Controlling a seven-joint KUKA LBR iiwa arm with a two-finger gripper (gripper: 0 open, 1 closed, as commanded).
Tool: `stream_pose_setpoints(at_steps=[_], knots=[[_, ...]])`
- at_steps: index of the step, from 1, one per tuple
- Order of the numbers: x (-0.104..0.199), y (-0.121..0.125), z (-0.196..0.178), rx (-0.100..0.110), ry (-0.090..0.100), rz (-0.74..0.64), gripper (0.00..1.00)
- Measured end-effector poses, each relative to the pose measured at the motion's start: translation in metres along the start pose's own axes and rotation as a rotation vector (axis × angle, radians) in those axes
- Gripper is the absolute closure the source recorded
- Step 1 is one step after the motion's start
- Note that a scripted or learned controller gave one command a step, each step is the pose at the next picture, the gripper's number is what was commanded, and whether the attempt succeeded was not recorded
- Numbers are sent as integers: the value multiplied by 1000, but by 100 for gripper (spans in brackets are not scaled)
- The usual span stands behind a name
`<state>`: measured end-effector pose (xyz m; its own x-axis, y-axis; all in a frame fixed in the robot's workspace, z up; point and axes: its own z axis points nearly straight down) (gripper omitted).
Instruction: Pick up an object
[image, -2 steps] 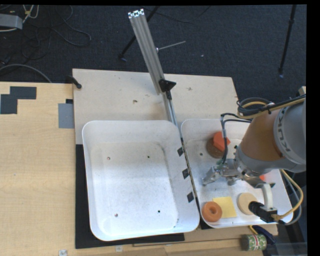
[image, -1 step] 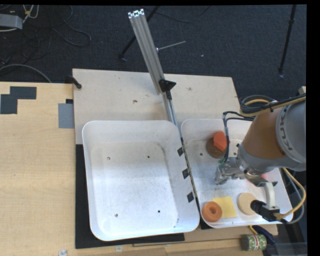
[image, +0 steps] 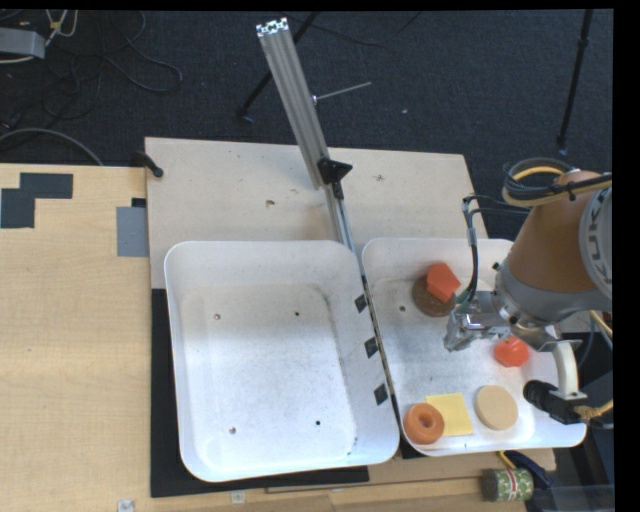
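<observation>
- The arm (image: 560, 250) comes in from the right and hangs over the right bin (image: 395, 262); its grey wrist and orange band cover the bin's right side.
- The gripper (image: 462, 335) is low over the middle of the right bin. Its metal tip points to the left and a little down in the view. I cannot tell if its fingers are spread or pressed together, and I see nothing between them.
- A red block (image: 443, 280) lies on a brown disc (image: 432, 298) in the upper part of the right bin, just above and left of the gripper. The block looks short and nearly square, with no clear long axis.
- A small red piece (image: 512, 351) lies just right of the gripper, partly under the wrist.
- Along the front edge of the right bin there are three things in a row: an orange ring (image: 425, 423) at the left corner, a yellow square (image: 450, 412) touching it, and a beige disc (image: 496, 407) just beside the square. All three lie flat.
- The ring sits close to the wall that divides the bins, so there is little room on its left side.
- Between the gripper and the front row the bin floor is bare, and also left of the gripper up to the dividing wall.
- The left bin (image: 190, 270) has a wide bare floor with only small dark specks.
- A metal rail (image: 300, 110) runs at a slant from the top of the view down to the place where the two bins meet.
</observation>
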<state>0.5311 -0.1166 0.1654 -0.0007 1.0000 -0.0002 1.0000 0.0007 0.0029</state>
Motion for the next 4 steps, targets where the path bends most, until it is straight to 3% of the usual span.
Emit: stream_pose_setpoints(at_steps=[2,4], knots=[[-1,-5,-97,-1,0,0,100],[99,32,-77,9,2,-3,100]])
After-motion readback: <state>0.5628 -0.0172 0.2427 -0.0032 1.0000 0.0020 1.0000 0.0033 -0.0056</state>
